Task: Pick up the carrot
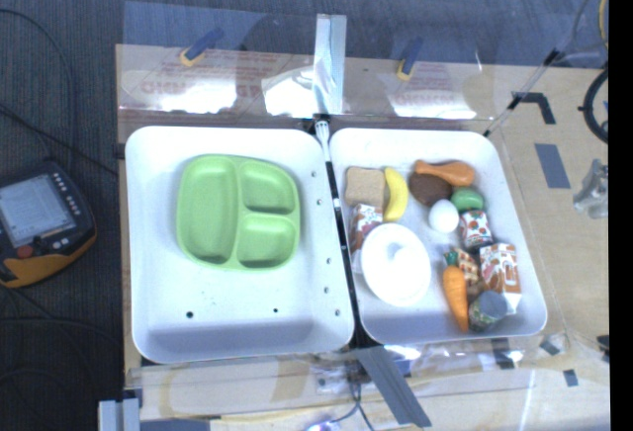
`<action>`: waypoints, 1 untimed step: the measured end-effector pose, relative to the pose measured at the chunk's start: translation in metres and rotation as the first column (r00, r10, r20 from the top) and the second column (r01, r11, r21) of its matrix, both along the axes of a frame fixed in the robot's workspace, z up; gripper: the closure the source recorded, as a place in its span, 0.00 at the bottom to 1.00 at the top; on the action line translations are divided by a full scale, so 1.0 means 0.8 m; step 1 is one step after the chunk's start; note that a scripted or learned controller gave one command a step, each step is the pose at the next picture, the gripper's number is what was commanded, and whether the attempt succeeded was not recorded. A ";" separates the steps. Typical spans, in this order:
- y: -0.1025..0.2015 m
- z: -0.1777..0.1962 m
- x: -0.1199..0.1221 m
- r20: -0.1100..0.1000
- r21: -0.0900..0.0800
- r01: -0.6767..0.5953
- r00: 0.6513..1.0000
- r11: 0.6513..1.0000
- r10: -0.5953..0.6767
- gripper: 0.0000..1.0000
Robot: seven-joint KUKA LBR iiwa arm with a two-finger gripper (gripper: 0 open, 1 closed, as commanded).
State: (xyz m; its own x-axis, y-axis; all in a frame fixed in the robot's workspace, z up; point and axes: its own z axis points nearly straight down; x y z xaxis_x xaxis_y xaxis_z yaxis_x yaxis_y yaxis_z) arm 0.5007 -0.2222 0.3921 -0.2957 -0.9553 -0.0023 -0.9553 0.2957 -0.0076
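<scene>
The carrot (455,294) is orange with a green top and lies lengthwise in the right bin (514,212), near its front right corner. It rests between a white bowl (396,264) on its left and small printed cartons (499,269) on its right. A dark round item (487,310) sits at its lower end.
The right bin also holds a bread slice (365,187), a banana (396,194), a chicken drumstick (443,173), a white egg (443,216) and a green item (467,201). A green divided plate (237,212) lies in the left bin (158,301). A pendant (40,212) rests off the bench at left.
</scene>
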 end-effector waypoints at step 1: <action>0.000 -0.055 -0.020 -0.008 0.004 -0.295 0.956 0.956 0.295 1.00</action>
State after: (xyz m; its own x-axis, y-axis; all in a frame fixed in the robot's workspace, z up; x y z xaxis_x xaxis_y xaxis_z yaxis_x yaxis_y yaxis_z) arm 0.4850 -0.2224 0.3480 -0.0009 -1.0000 -0.0041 -1.0000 0.0009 0.0010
